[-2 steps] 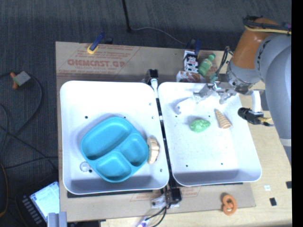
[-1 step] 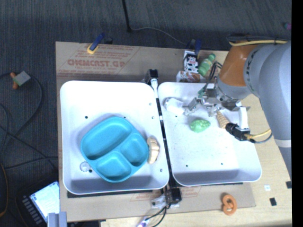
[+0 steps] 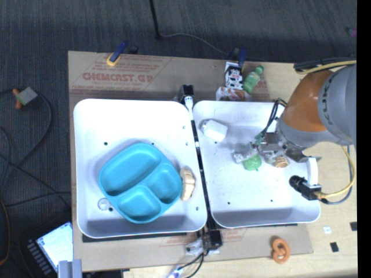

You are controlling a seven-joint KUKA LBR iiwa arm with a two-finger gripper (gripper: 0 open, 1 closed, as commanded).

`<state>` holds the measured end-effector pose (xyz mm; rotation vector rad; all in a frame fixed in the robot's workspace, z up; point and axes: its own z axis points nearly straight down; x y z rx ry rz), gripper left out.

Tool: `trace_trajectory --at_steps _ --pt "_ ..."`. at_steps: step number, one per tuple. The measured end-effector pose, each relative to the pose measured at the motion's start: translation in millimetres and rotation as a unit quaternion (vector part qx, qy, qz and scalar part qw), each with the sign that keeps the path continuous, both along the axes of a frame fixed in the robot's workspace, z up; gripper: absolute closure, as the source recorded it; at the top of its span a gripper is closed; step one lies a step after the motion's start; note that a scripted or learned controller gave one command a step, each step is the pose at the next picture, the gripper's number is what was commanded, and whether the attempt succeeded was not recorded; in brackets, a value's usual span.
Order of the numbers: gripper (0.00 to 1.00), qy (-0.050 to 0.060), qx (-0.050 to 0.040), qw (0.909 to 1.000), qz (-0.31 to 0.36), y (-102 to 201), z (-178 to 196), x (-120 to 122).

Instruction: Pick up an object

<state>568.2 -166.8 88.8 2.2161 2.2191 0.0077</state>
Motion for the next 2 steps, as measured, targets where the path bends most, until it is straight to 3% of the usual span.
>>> trace_trajectory --at_steps 1,2 --pt "1.0 -0.001 -0.002 1.0 -0.001 -2.1 10.0 0.2" --pt "1.0 0.003 0.0002 1.0 0.0 51.0 92.5 -36.1"
